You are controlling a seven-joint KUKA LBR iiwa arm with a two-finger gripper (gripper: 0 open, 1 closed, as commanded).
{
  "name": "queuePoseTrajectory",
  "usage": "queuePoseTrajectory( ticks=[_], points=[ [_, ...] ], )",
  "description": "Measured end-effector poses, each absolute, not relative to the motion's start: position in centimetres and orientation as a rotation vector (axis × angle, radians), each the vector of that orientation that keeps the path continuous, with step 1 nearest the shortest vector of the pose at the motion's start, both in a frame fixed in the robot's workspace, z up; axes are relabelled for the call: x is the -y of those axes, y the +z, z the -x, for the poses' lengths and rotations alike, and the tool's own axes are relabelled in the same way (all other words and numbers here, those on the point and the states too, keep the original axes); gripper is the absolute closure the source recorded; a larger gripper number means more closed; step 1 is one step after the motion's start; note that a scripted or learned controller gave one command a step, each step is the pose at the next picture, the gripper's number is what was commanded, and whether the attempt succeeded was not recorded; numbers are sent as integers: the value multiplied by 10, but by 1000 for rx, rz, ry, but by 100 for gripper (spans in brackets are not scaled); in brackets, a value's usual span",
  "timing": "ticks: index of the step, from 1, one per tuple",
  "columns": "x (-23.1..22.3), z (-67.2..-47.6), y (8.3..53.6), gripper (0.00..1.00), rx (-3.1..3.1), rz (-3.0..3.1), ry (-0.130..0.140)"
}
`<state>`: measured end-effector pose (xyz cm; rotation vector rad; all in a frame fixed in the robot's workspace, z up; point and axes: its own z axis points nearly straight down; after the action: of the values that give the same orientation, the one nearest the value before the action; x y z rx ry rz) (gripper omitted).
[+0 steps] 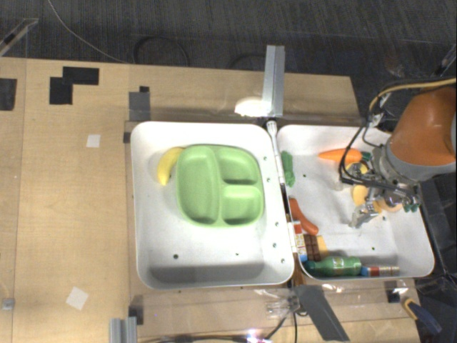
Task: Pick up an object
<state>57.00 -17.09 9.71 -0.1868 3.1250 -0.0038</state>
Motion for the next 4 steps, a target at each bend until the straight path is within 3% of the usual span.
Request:
queuePoseTrajectory(
  ticks=[1,2,3,4],
  points=[
    [162,-572,90,0,-3122,196,-6],
    [150,-640,89,0,-3087,504,-4],
    [87,-627,89,0,-3107,362,0],
    [87,-632,105,100,-3089,365,-5]
  ],
)
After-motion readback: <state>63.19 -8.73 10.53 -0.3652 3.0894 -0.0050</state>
